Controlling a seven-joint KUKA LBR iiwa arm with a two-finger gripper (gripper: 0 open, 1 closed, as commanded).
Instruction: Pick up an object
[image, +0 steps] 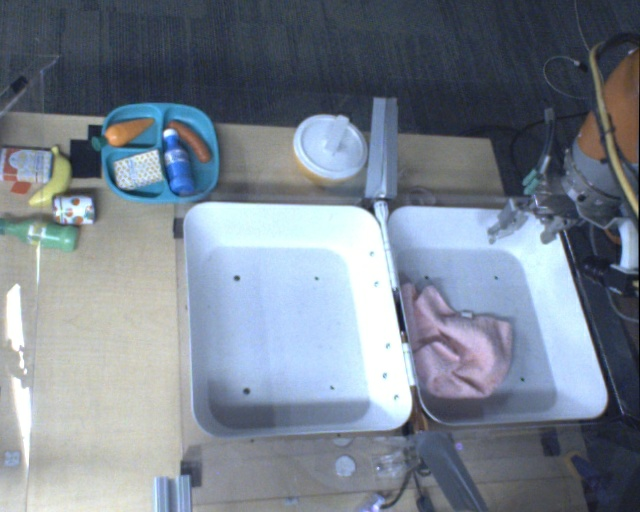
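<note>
A crumpled pink cloth (458, 342) lies in the right bin (560, 300), against its left wall near the front. My gripper (524, 222) hangs over the right bin's far right corner, well back and to the right of the cloth. Its two fingers (499, 226) point leftward and stand apart with nothing between them. The grey arm with its orange band (600, 140) comes in from the right edge.
The left bin (285, 320) sits beside the right one, split by a metal divider (381, 150). Behind the bins stand a white lidded cup (331, 147) and a blue tray (160, 150) of toy food. More toy items (45, 195) lie far left.
</note>
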